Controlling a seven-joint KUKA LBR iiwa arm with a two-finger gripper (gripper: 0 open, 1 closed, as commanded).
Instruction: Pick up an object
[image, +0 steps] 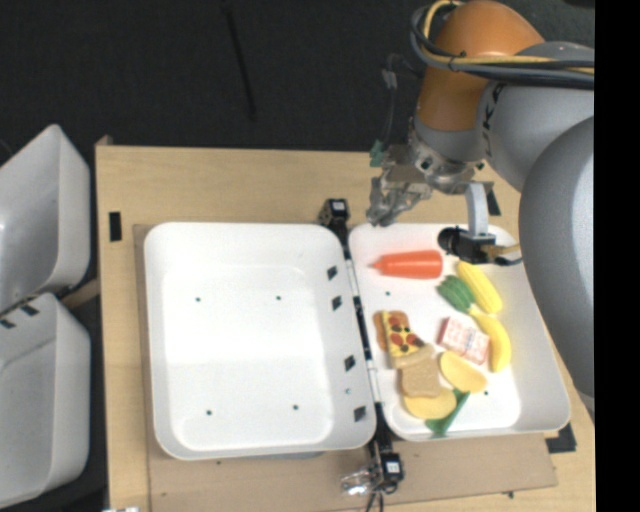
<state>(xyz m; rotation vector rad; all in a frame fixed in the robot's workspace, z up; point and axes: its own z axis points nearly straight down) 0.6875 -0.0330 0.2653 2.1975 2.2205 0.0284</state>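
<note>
**Hovering Over the Right Bin's Far Edge**

Camera view. The gripper (385, 208) hangs at the far left corner of the right bin (535, 400), just above its rim and close to the seam where the two bins meet. Nothing is seen between its fingers; whether they are spread or closed cannot be told from this angle. The grey arm (560, 150) with its orange band (470, 55) enters from the right and slants down toward that corner.

The right bin carries all the toy food items. An orange carrot (408, 264) lies nearest the gripper, on its side, near the far end of the bin and apart from the fingers. To its right sit a green vegetable (457, 293) and a yellow corn cob (480, 285), touching each other. A banana (495, 338) lies along the right side. A pizza slice (399, 334) rests near the left wall. A pink-and-white packet (464, 340) sits between pizza slice and banana. A slice of bread (420, 376) and yellow pieces (450, 385) cluster at the near end.

The left bin (160, 330) sits beside it on the wooden bench (230, 180).
</note>
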